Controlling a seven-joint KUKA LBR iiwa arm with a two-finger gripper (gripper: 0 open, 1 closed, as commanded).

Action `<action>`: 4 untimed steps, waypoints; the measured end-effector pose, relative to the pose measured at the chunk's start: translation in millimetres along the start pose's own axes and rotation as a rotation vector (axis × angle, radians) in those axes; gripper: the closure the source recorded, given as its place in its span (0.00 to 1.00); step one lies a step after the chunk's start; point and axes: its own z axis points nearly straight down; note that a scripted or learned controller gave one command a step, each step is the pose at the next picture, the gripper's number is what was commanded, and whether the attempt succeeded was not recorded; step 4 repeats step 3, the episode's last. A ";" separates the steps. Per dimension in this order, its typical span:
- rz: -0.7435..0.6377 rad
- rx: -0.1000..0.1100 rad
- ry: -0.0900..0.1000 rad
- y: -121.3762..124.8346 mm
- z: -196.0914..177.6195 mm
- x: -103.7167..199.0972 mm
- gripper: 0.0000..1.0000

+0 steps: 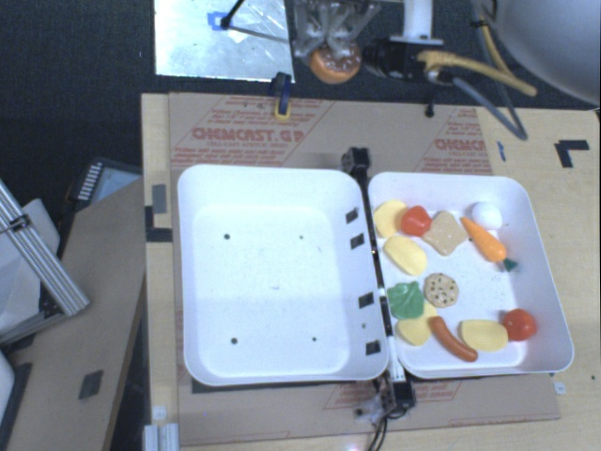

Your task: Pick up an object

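My gripper (335, 56) is high at the top of the camera view, above the bench's far edge, shut on a round tan bun-like toy (336, 65) that hangs between its fingers. The right bin (545, 280) holds several toy foods: a carrot (485, 240), a white egg (485, 215), a red tomato (415, 220), a cracker slice (444, 233), a cookie (439, 290), a green leaf piece (407, 300), a sausage (453, 338), another tomato (518, 324) and yellow pieces (405, 254).
The left bin (202, 346) lies beside the right one, split by a black clipped divider (368, 252). A shiny metal sheet (221, 24) lies at the back left. The arm's hoses (470, 69) run off to the right.
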 end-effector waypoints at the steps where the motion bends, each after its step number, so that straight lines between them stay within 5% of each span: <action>1: -0.003 0.000 0.003 -117.3 -1.3 1.4 1.00; 2: 0.000 0.002 0.000 -139.7 0.6 20.1 1.00; 3: 0.010 -0.001 -0.002 -62.2 1.7 -13.6 1.00; 4: 0.010 -0.001 -0.002 -62.2 1.7 -13.6 1.00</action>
